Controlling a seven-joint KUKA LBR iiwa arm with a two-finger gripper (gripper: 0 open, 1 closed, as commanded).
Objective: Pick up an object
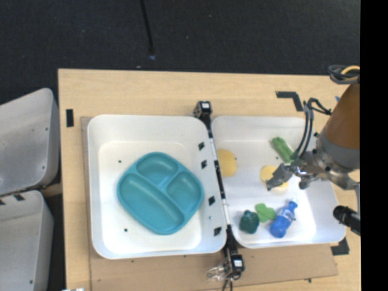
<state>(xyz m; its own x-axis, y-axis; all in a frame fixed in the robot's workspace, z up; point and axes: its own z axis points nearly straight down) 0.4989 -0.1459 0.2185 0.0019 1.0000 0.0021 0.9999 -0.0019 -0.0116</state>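
The right bin [242, 129] holds several small objects. A pale yellow round piece [227, 161] lies near its left wall. A green cylinder [280, 147] lies slanted toward the back. At the front sit a dark green lump [248, 222], a light green piece [264, 211] and a blue bottle [282, 219]. My gripper [290, 179] hangs open over the middle of this bin, with one dark finger [276, 180] just over a yellow object [268, 173] that it partly hides. Nothing sits between the fingers.
A teal divided plate [159, 191] lies in the left bin [97, 162]. A black-clipped divider [213, 174] separates the two bins. The grey and orange arm [342, 132] covers the right bin's right side. Cables [309, 111] hang near the back right.
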